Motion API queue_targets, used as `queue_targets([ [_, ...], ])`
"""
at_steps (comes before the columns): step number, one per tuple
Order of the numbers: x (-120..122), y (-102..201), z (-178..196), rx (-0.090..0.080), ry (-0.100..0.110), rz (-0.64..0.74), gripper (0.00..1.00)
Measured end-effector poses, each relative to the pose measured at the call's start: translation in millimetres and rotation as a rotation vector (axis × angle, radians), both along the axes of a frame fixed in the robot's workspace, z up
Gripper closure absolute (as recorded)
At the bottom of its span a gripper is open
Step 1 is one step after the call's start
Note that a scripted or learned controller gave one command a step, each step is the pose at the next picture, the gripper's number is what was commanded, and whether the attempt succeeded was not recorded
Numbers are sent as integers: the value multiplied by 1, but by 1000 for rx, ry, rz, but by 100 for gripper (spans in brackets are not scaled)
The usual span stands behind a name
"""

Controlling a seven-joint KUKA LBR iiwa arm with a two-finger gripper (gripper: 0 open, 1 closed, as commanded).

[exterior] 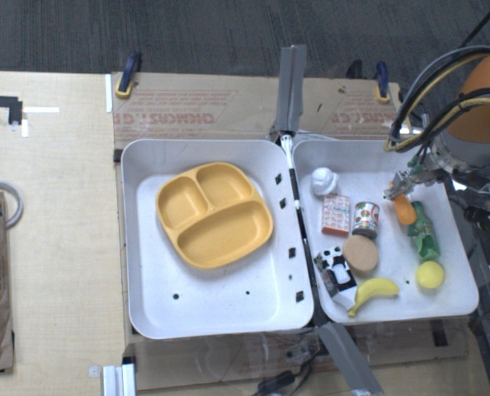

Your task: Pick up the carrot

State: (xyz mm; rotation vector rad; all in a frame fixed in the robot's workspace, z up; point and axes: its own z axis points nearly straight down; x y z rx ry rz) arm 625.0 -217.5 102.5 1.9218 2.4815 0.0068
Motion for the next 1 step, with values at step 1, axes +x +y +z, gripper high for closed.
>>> queue_targets([
  [1, 26, 31, 100, -4, 3, -96, 100],
])
